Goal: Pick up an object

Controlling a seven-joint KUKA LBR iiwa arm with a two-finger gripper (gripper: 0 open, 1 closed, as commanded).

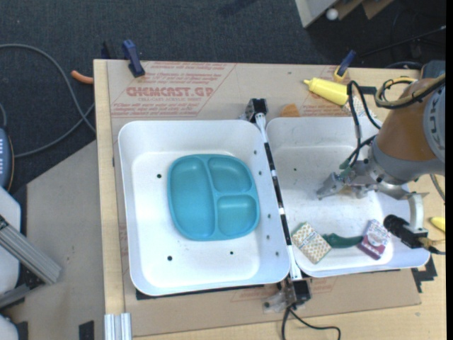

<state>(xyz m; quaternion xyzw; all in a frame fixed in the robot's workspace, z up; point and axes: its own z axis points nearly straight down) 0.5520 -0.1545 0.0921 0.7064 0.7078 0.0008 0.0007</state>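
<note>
Right white bin (311,137), gripper (333,184) above patterned packet (311,242), apart

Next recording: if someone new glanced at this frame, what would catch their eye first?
Most striking is the turquoise plastic divided plate, lying alone in the left white bin. Next comes the grey arm with its orange band, reaching from the right into the right white bin, its end effector low over bare floor. Along that bin's near edge lie a small patterned box, a dark green curved piece and a pink-and-white packet.
</note>
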